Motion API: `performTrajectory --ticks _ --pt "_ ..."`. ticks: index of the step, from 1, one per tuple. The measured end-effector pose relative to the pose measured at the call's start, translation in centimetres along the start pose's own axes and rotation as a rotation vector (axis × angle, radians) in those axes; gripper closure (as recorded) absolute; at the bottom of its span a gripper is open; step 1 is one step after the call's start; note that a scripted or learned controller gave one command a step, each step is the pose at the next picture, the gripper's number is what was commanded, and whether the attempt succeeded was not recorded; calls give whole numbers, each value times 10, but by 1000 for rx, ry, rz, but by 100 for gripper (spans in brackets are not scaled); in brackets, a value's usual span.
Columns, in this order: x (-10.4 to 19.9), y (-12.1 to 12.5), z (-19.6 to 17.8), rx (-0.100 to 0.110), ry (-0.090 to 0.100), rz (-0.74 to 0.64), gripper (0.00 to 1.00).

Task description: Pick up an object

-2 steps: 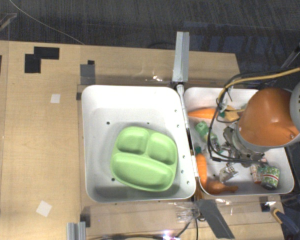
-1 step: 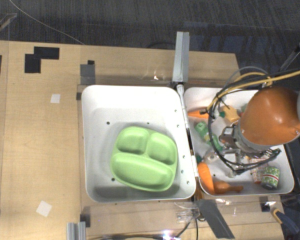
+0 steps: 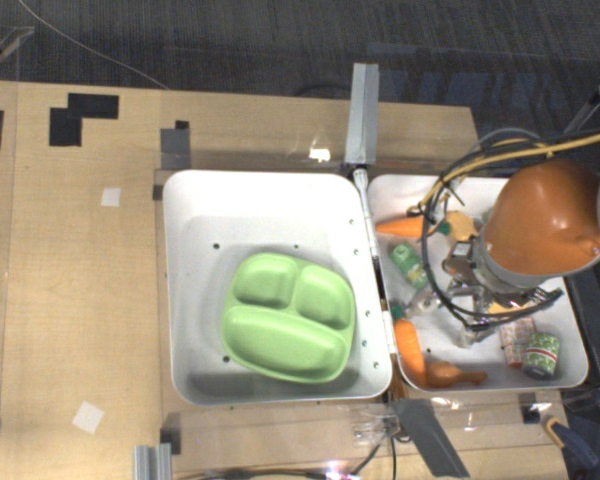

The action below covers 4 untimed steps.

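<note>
So the gripper (image 3: 477,313) is down low in the right bin (image 3: 576,363), buried under the arm's orange band (image 3: 542,218) and cables, so honestly can't tell what it's doing. Around it: 1 carrot (image 3: 400,227) at 11 o'clock, another carrot (image 3: 409,346) at 8 o'clock against the wall, and a small can (image 3: 541,356) at 4 o'clock. Probably going for something underneath. The green tray (image 3: 288,315) sits alone in the left bin (image 3: 190,208), untouched.

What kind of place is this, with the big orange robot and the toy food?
Probably a robot test lab. A robot arm with cables reaches over two white bins on a wooden bench. One bin holds a green plate, the other toy carrots.
</note>
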State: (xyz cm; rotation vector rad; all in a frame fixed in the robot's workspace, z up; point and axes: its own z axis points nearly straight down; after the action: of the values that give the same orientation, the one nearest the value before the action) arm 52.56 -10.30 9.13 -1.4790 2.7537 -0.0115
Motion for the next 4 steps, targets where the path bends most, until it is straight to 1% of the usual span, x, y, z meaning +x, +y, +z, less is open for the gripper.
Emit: performTrajectory --ticks 1,2,3,4 --pt "11 29 -2 13 -3 18 0" --pt "9 32 -2 10 2 90 0" --pt "2 29 -15 22 -13 85 100" --pt "77 -24 -184 3 6 -53 100"
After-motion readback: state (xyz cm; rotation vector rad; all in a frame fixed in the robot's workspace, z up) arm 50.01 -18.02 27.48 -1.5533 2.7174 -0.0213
